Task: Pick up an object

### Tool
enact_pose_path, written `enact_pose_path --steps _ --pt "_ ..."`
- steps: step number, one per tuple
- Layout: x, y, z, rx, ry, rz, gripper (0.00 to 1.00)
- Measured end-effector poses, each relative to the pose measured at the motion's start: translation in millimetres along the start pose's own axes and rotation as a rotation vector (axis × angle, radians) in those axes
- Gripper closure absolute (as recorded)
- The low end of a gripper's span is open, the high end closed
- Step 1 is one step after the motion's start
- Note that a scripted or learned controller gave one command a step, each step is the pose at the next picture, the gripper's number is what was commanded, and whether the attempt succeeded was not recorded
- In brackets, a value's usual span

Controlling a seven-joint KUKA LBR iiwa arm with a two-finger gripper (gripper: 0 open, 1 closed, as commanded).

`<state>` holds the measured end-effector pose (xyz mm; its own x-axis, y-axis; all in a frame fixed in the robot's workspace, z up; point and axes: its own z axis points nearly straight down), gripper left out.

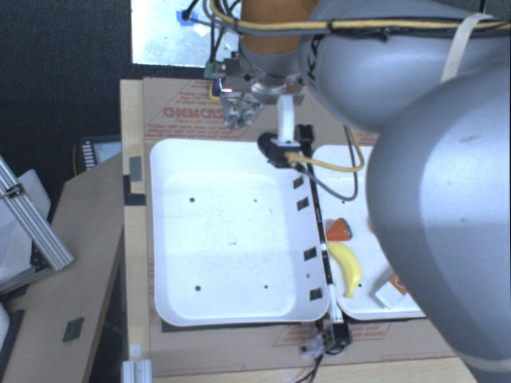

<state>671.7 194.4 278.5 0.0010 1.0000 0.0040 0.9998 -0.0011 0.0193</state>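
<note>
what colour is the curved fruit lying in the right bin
Yellow: the curved plastic banana in the shallow white right bin, seen clearly in the camera view.

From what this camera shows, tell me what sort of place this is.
Probably a robotics lab test bench, not a home: a large grey arm over two white bins, toy-like banana in one, and aluminium framing beside it.

Banana (346, 266) beside strawberry (339, 230) (right bin (357, 309)); left bin (231, 313) white.

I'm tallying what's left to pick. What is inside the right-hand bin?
In the right bin lie a yellow banana, a red-orange piece just above it, and a white-and-orange item near the front. The grey arm covers the rest of that bin.
</note>
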Motion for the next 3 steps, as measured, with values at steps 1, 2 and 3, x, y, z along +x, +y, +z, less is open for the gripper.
enact_pose_path --steps 1,2,3 --pt "36.4 -15.7 135.3 0.029 -0.005 -0.007 1.0" --pt "35.3 -11.4 115.5 0.016 -0.002 -0.007 1.0" --pt "35.3 -11.5 115.9 0.017 -0.002 -0.007 0.0"
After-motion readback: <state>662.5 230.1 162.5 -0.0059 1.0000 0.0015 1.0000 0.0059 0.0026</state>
